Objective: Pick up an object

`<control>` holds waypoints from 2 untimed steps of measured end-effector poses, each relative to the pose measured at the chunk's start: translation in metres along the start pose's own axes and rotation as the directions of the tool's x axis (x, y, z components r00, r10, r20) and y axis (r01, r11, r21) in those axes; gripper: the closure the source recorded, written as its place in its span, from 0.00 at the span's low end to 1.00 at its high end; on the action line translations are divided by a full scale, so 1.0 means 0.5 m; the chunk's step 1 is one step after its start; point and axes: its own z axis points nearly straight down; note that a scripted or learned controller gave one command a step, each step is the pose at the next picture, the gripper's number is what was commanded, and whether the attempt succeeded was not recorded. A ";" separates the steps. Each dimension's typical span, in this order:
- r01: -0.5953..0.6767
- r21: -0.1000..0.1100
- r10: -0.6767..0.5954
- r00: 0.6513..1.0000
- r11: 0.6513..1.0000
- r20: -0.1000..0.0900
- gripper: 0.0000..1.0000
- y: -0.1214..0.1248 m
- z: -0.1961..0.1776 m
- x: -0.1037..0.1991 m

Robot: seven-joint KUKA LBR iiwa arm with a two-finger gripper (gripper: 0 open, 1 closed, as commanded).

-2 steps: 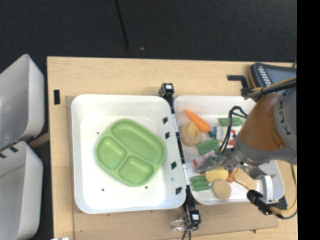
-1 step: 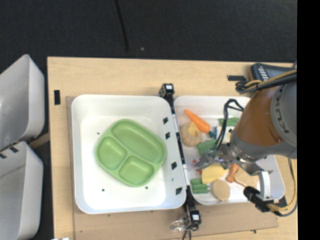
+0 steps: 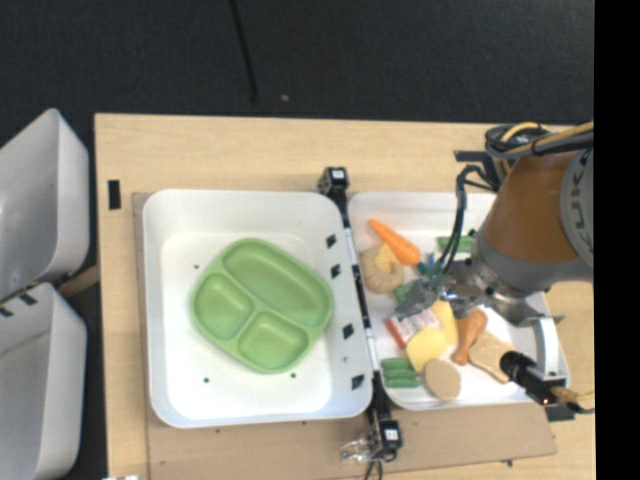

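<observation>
1. Gripper point(image 3: 437, 290) is low in the right bin point(image 3: 420, 208), over the toy-food pile; its grip state cannot be told.
2. Nearest targets: yellow piece point(image 3: 428, 345) and orange carrot point(image 3: 394, 241). Both look light, rigid and smooth; best pinched across the narrow middle.
3. Left bin point(image 3: 160, 268) holds a green divided plate point(image 3: 262, 305).

Counter point(image 3: 120, 368): bore two bins side by side. Left bin point(image 3: 160, 368): held one divided plate point(image 3: 262, 305), near its middle. Right bin point(image 3: 400, 208): held a crowded heap. Carrot point(image 3: 394, 241) lay toward the far side, with a round piece point(image 3: 380, 267) just before it; lemon point(image 3: 426, 346) at centre; a disc point(image 3: 442, 379) near the front wall; a block point(image 3: 399, 372) at the front left corner. Arm point(image 3: 535, 218) stood over the right half, claw point(image 3: 440, 290) down among the heap.
</observation>
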 end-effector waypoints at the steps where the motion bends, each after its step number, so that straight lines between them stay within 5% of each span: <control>1: -0.009 0.002 0.009 1.000 1.000 0.004 0.00 -0.003 -0.103 -0.118; 2: -0.008 0.018 0.008 1.000 1.000 -0.002 0.00 -0.012 0.151 -0.154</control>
